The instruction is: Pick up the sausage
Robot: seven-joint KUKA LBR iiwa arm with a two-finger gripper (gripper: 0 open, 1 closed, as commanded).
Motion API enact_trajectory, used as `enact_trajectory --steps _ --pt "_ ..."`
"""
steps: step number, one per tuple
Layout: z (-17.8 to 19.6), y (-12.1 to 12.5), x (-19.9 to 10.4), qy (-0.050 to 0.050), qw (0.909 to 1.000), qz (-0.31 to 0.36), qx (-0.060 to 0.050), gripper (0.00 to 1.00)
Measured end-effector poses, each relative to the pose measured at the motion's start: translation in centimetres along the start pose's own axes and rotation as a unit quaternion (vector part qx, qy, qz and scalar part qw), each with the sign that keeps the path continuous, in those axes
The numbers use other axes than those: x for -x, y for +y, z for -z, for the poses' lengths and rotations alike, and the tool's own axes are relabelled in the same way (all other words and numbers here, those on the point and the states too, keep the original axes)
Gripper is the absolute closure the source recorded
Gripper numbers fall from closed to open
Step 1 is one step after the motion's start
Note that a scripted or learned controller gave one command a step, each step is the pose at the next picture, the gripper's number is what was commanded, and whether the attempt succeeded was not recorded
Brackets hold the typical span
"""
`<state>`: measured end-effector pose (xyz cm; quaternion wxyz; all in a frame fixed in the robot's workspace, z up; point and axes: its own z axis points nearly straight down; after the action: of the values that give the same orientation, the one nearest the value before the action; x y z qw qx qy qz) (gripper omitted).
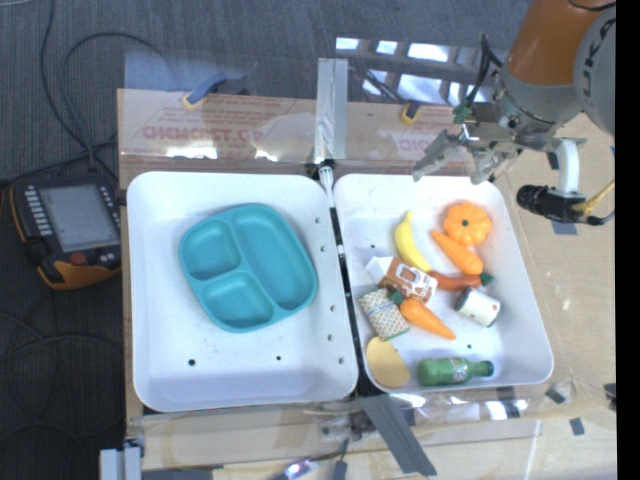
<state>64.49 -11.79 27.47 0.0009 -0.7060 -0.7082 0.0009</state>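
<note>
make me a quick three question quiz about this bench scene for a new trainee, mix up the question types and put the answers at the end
1. True or false: the teal three-compartment plastic plate lies in the left white bin.
2. Which item lies nearest the right white bin's front edge? A) small orange pumpkin B) green plastic bottle C) yellow banana
3. Fill in: the two-finger gripper hangs above the right bin's ____ rim.

Key: 1 true; 2 B; 3 back

Glossy white plastic bins [160, 368], matt teal plastic plate [248, 266], shiny plastic toy pumpkin [468, 224]
</note>
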Motion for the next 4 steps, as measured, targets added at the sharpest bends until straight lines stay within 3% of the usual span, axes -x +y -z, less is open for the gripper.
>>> enact_trajectory --steps 1,2,3,4 --pt "-7.9 2.3 -7.5 0.0 0.9926 -0.121 -0.001 0.0" --pt "-9.2 -0.8 -14.3 0.0 0.9592 -0.283 -0.002 0.0" --pt "11.7 -3.9 -8.7 -0.002 0.9243 -0.382 0.001 0.0" --pt "15.9 -8.8 -16.1 -0.001 0.9016 -0.433 0.001 0.0"
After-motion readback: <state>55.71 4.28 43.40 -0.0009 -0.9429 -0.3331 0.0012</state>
